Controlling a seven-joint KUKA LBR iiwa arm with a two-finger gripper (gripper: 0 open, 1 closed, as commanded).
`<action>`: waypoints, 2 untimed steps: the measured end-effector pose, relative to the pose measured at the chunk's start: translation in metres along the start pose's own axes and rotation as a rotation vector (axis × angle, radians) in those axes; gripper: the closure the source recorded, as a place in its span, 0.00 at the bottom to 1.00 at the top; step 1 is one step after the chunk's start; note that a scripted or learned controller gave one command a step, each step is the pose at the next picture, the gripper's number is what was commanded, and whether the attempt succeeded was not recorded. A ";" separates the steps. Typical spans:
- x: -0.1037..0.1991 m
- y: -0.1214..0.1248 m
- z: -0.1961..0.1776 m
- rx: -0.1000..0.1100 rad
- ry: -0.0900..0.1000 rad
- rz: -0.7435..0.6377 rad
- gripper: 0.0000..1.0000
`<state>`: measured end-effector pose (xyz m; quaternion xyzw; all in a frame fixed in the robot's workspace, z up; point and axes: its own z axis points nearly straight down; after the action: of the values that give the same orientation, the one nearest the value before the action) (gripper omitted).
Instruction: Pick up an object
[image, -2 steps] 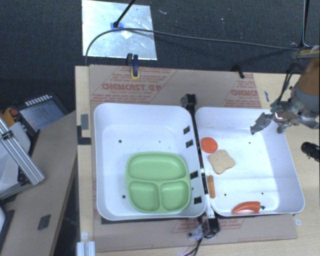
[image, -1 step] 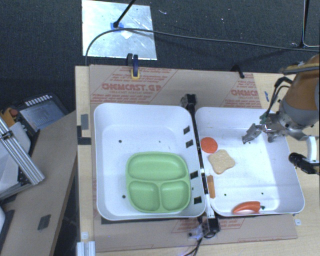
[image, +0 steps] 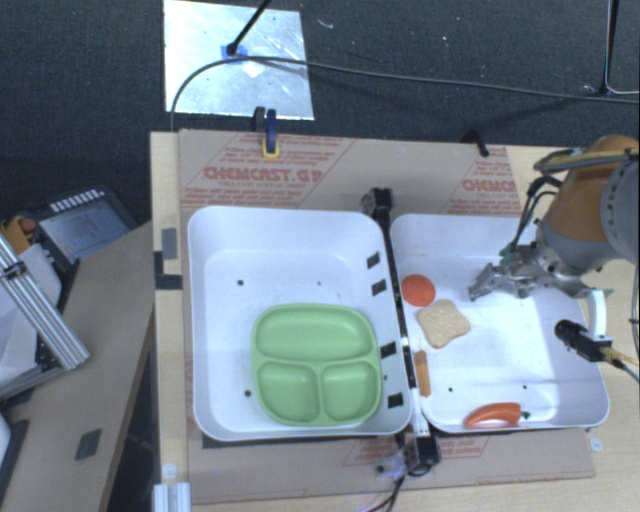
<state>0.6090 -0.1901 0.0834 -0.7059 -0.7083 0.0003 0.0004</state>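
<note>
Nearest to me, at the front edge of the right bin, lies a little orange and red toy that looks like a carrot or a pepper. It looks small, light and smooth, so I think it may slip or roll if I squeeze it on its round sides. Further in lies a flat tan toy shaped like a slice of bread. It looks thin, light and stiff. It lies so flat that I would have to pinch it across its edges. Just beside it, further back, is a round orange disc, also flat. A thin brown stick lies along the bin's left wall. My tool hangs over the back of this bin, near the bread, and I cannot tell its state. The left bin holds a green plate with three parts.
</note>
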 end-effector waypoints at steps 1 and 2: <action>-0.001 0.001 -0.014 -0.006 -0.002 0.000 1.00; 0.008 0.008 -0.064 -0.007 -0.002 -0.002 1.00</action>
<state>0.6166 -0.1825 0.1471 -0.7054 -0.7088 -0.0018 -0.0028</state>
